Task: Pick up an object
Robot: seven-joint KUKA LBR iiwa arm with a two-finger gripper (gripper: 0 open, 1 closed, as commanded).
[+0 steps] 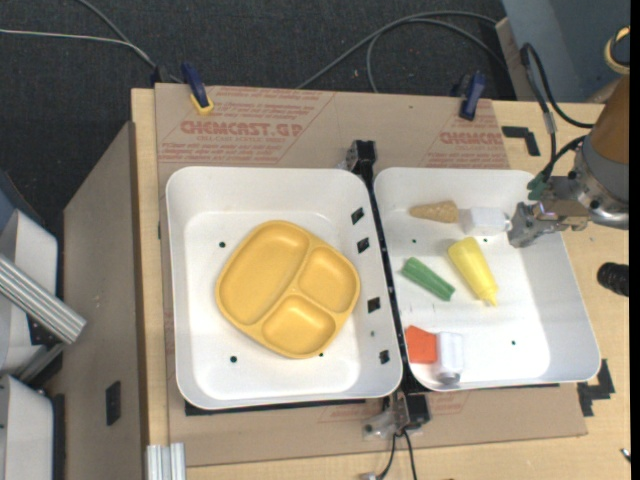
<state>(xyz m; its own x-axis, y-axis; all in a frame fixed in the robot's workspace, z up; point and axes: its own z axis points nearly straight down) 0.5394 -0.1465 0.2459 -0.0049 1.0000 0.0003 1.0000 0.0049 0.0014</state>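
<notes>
The right bin (560, 358) holds several small objects. A yellow oblong piece (472, 268) lies near its middle, with a green stick-like piece (428, 278) just to its left. A tan cone-shaped piece (434, 211) rests near the far edge beside a small white block (486, 218). An orange and white item (437, 349) sits at the bin's near left corner. My gripper (522, 228) hovers over the right bin's far right part, right of the white block and up and right of the yellow piece. Nothing shows in its grasp.
The left bin (190, 268) holds a yellow three-compartment plate (288, 288). A black divider strip (375, 258) runs between the bins. Blue clamps (197, 90) (470, 96) pin the cardboard at the back. Cables trail across the dark floor behind the bench.
</notes>
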